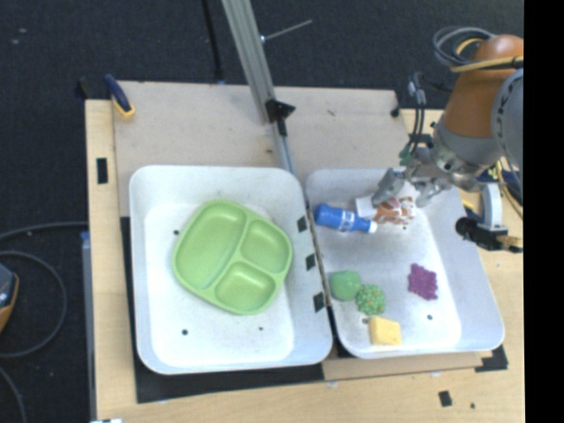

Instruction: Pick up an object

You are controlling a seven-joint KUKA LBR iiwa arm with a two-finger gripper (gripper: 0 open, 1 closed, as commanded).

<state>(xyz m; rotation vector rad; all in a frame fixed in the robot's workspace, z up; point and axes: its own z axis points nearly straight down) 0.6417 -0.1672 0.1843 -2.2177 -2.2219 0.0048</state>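
Note:
My gripper (pixel 407 197) hangs over the back of the right bin (pixel 476 280), open, with its fingers spread apart. Just under its tips lies a small orange-and-white object (pixel 395 211); it is not clear whether they touch it. A blue bottle (pixel 340 218) with a white end lies to the left of that object, near the bin's left wall. Farther forward lie a green lump (pixel 345 283), a knobbly green piece (pixel 371 300), a yellow block (pixel 384 330) and a purple piece (pixel 423 281).
The left bin (pixel 150 236) holds a light green divided plate (pixel 233 256). A metal pole (pixel 251 51) rises from the back between the bins. The arm's orange band (pixel 480 77) and cables stand at the right rear.

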